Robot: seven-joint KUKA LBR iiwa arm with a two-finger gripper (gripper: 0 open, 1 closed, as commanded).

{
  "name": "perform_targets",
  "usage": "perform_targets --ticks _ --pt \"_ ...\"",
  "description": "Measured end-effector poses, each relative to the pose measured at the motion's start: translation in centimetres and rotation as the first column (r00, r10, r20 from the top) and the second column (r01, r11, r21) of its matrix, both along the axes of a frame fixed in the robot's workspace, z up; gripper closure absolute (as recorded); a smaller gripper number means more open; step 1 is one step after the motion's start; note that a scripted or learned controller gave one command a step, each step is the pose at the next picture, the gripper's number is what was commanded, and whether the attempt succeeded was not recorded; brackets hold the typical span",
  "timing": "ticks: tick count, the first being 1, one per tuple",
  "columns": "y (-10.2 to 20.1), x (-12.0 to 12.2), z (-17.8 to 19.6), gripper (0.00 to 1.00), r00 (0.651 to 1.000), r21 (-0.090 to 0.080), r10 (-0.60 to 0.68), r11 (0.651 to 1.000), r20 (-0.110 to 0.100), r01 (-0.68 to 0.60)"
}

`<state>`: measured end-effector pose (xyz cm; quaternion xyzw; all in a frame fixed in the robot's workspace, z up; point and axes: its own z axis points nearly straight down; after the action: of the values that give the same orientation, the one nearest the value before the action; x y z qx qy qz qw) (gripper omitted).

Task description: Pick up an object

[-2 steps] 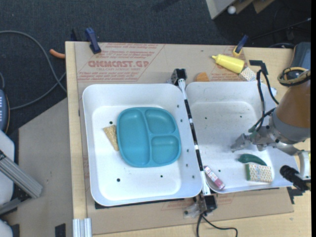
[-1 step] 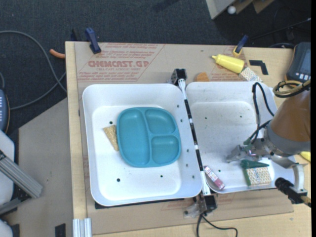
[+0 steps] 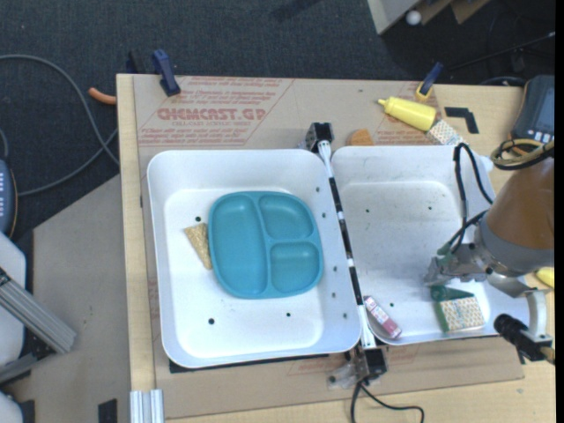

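In the right bin (image 3: 397, 192), a green-and-tan sponge (image 3: 460, 310) lies near the front right corner. My gripper (image 3: 448, 270) hangs just above and behind the sponge, at the end of the grey arm with its orange band (image 3: 522, 214). A small pink-and-white packet (image 3: 381, 317) rests at the bin's front left corner. The left bin (image 3: 176, 236) holds a teal divided plate (image 3: 264, 243), with a tan cracker-like piece (image 3: 199, 240) tucked at the plate's left edge.
A yellow bottle (image 3: 408, 111) and a small orange piece (image 3: 359, 137) lie on the bench behind the right bin. Blue clamps (image 3: 165, 70) grip the bench's far edge. A black cable (image 3: 467, 179) loops over the right bin's far right side.
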<state>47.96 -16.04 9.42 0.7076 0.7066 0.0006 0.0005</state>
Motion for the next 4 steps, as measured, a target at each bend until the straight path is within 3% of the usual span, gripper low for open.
perform_targets --ticks 1,2,3,4 --pt "-0.4 0.9 7.1 1.0 1.0 -0.001 0.002 1.0 0.0 -0.002" --pt "-0.4 0.9 7.1 0.0 1.0 -0.001 0.001 1.0 -0.001 -0.001" --pt "1.9 -0.1 -0.9 0.0 1.0 0.001 0.001 1.0 -0.003 -0.001" --pt "4.5 7.7 5.5 0.0 1.0 0.0 0.003 1.0 0.0 -0.003"
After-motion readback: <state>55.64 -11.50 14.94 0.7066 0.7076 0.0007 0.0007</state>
